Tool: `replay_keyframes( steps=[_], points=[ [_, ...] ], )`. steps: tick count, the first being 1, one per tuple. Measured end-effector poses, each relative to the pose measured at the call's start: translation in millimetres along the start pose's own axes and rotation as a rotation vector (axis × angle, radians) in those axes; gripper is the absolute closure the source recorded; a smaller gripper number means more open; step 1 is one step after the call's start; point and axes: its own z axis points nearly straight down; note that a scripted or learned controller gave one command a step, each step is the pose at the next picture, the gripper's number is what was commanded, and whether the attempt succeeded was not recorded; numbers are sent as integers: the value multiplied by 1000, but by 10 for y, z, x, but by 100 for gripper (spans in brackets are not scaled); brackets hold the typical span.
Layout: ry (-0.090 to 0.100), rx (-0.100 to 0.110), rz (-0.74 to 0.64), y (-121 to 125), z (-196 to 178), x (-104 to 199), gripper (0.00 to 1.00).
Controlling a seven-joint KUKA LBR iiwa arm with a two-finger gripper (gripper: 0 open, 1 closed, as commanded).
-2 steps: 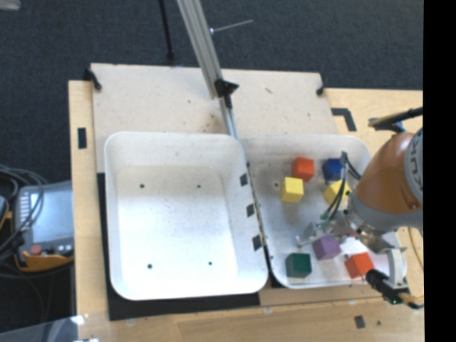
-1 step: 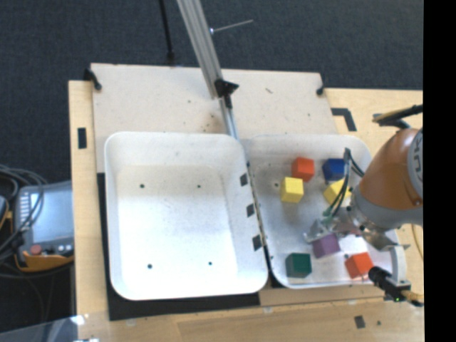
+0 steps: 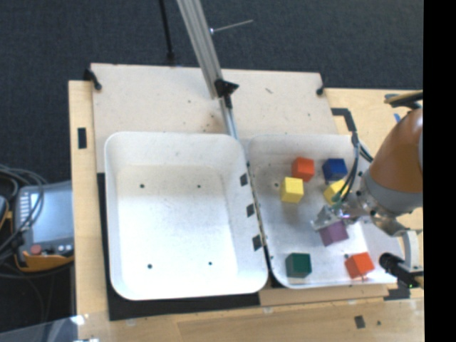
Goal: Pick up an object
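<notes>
Gripper is hovering over the purple block, at 3 o'clock in the right bin; its opening cannot be told. Crowding by 1 yellow block is risking a missed grasp.

The gripper is hanging over the right bin, just above a purple block. Orange, blue, yellow, green and red-orange blocks are lying around it.

Metal rail slanting over bench; grey box with cables at left edge.
</notes>
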Motion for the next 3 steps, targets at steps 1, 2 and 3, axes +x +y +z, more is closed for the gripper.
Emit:
replay_keyframes(
  steps=[1,2,3],
  points=[
    [0,-1,0,23,-488,-12,100],
    [3,5,-5,160,-447,512,100],
    [4,3,-6,211,-612,1053,100]
  ],
)
